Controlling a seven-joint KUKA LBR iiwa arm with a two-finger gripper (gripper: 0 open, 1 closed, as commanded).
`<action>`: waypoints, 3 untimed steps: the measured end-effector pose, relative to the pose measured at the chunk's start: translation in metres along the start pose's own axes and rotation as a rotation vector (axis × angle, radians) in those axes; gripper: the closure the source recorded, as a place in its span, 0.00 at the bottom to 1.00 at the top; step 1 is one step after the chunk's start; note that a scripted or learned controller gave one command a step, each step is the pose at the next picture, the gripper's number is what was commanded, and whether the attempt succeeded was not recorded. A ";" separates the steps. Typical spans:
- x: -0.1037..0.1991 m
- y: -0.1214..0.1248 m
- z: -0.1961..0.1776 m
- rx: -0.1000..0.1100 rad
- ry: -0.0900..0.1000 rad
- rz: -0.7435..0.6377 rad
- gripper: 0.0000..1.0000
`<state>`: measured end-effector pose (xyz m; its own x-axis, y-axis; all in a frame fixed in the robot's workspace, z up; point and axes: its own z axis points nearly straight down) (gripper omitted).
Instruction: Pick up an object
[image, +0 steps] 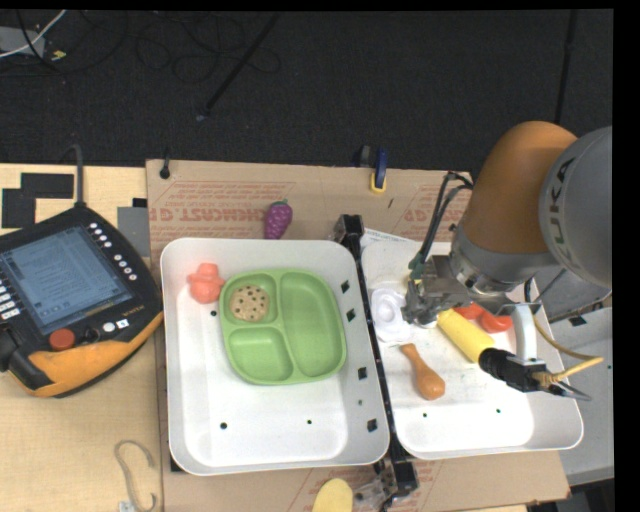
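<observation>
Hand (425, 300): over the right bin (470, 420), grip impossible to tell.
Wooden peg (424, 372): lying near the hand, same bin.

My gripper (424, 303) hangs over the right bin (480, 420), just beside a white thing (384, 304) and a yellow tube (464, 335) with a red bit (494, 321) behind it. A brown peg (424, 371) lies a bit below. Left bin (260, 430) has a green plate (310, 320) with a cookie (248, 301) in its upper-left compartment, pink toy (204, 283) just beside it. A purple thing (278, 218) sits on the cardboard (220, 200) above.
</observation>
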<state>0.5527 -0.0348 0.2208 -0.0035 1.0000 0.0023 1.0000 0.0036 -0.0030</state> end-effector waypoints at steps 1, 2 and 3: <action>0.023 0.017 0.004 -0.001 -0.001 0.003 1.00; 0.031 0.021 -0.014 -0.001 -0.001 0.004 1.00; 0.028 0.020 0.004 0.002 -0.003 0.004 1.00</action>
